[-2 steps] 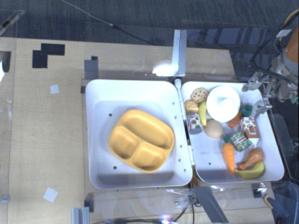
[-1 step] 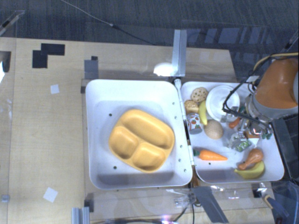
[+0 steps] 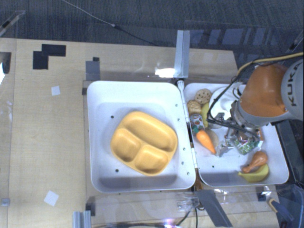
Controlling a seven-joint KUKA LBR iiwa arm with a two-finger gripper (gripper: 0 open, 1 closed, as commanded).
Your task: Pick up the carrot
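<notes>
Orange carrot (image 3: 205,140) lies in the right bin (image 3: 280,172), near its 9 o'clock wall, tip pointing to about 4 o'clock. The hand (image 3: 227,144) sits just at the carrot's 3 o'clock, low in the bin; can't tell how wide the fingers stand, nothing seen between them. Cookie (image 3: 203,96) at the bin's 11 o'clock corner, drumstick (image 3: 255,161) and banana (image 3: 254,174) at 5 o'clock. Left bin (image 3: 99,127) holds a yellow divided plate (image 3: 143,142). Wooden tabletop (image 3: 42,141) underneath.
</notes>
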